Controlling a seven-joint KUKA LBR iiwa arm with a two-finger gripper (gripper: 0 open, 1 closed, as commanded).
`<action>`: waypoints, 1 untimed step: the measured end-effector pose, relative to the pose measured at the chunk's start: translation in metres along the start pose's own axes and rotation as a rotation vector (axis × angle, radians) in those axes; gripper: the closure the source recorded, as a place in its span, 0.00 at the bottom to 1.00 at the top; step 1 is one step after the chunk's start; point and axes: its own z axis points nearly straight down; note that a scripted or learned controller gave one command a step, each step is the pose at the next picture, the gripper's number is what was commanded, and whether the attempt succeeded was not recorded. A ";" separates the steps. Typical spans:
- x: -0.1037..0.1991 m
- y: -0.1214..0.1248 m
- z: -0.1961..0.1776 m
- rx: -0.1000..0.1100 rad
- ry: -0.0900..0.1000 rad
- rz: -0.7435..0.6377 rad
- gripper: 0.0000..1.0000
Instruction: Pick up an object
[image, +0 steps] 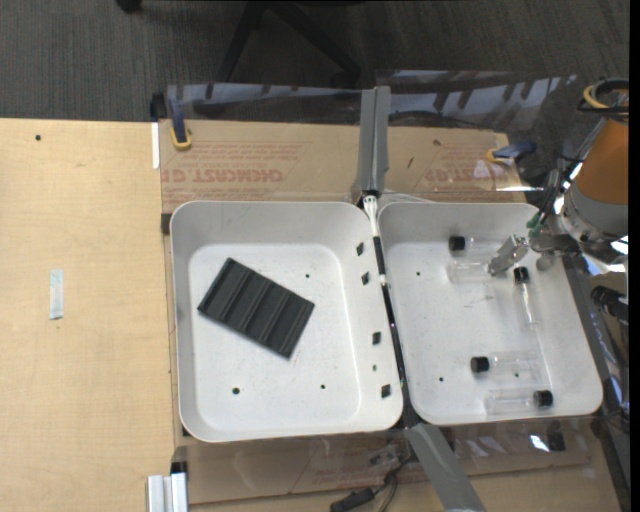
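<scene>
A bare tan bench (80, 300) takes up the left of the scene, with a small pale strip (56, 295) lying on it well apart from the bins. Next comes the left bin (190, 400), white and shallow, holding a dark ribbed slab (256, 307) that lies flat and turned at a slant, toward the bin's left and middle. A grey divider bar (374, 140) runs along the seam where the two bins meet. The right bin (430, 395) holds several clear tube-like pieces with black caps: one capped piece (458, 243) toward the far side, another (523, 290) lying lengthwise near the middle right, and two more (512, 368) close together at the near side. The arm (605, 175) enters from the right, its orange band above the far right corner of that bin. Its claw (505, 258) sits low over the far part of the right bin, just beside the tubes; whether it is open or closed cannot be told, and no object is seen between its tips.
</scene>
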 end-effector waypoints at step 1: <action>0.000 0.000 0.000 0.000 0.000 0.000 0.00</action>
